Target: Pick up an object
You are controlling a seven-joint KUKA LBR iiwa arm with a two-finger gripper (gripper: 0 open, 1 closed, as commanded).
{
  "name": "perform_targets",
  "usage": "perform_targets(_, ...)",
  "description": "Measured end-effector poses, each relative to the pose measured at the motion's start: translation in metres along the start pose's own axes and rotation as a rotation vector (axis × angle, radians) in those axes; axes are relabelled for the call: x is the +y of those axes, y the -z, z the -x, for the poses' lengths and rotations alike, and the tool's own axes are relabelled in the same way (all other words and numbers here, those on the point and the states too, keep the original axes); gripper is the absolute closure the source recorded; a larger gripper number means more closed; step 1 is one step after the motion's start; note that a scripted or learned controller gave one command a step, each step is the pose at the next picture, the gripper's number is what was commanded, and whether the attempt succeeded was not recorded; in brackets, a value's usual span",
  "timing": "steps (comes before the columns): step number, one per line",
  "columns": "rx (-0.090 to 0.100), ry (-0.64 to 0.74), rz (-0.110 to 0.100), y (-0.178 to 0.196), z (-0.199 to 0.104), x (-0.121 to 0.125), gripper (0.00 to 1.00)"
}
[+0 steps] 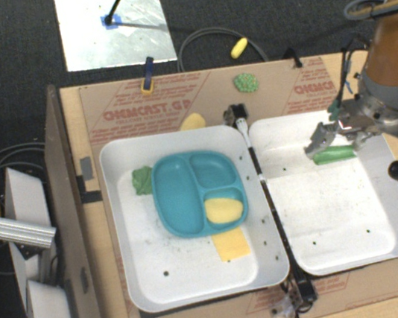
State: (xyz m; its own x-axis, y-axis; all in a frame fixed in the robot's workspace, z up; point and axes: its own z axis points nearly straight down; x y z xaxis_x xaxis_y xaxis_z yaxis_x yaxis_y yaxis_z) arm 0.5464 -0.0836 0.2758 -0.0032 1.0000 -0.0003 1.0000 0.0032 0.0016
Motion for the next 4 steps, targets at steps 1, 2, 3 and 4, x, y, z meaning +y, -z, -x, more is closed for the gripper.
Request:
perform_targets(1,-0.001,-0.003,0.000,-0.068,0.044,0.032,0.00)
perform_targets(2,-0.001,-0.004,-0.002,-0.168,0.098,0.060,0.00)
perform_targets(3,0.002,0.003,-0.002,-0.192,0.064,0.062,0.00)
perform_targets(4,0.000,0.002,0.003,-0.180,0.065,0.063,1.00)
